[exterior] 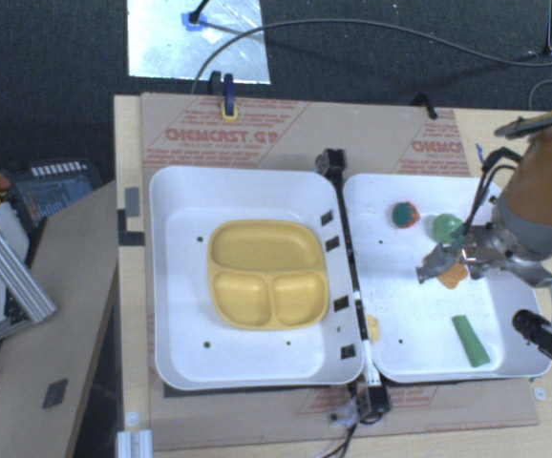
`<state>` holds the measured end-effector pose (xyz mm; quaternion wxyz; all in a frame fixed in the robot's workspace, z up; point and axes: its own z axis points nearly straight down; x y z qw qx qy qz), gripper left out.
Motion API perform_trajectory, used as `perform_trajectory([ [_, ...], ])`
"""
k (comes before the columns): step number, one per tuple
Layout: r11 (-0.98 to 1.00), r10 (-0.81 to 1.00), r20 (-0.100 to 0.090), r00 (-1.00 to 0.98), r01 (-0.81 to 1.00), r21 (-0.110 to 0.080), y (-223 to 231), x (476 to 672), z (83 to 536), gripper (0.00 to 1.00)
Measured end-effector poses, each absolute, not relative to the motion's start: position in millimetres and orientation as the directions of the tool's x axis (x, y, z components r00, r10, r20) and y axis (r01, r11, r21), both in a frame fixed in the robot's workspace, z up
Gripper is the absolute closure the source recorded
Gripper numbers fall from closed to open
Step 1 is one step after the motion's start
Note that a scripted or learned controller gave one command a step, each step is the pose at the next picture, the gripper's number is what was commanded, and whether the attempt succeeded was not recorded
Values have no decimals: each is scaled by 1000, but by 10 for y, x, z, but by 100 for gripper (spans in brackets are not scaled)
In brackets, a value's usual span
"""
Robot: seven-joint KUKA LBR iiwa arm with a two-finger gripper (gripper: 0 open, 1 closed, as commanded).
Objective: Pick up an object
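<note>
Your tool (445,267) is low in the right bin (391,351), near its right wall, over an orange piece (455,276). I can't tell whether that piece is gripped or just lying beneath. A green ball (445,225) sits just beside it toward the far wall, with a red-and-teal ball (405,215) a little further left. A green block (470,340) lies near the front right corner. The yellow divided tray (262,272) sits in the left bin (176,351). Centre squarely on the orange piece, stay off the ball, and lift straight up, slowly.
</note>
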<state>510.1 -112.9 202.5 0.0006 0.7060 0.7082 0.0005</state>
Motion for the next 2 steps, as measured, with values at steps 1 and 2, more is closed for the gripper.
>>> perform_trajectory([
  [1, 2, 1000, 1, -2, 1000, -3, -1041, 5162, 1479, 0],
  [2, 1, 1000, 2, -1, 1000, -4, -965, 5091, 916, 0],
])
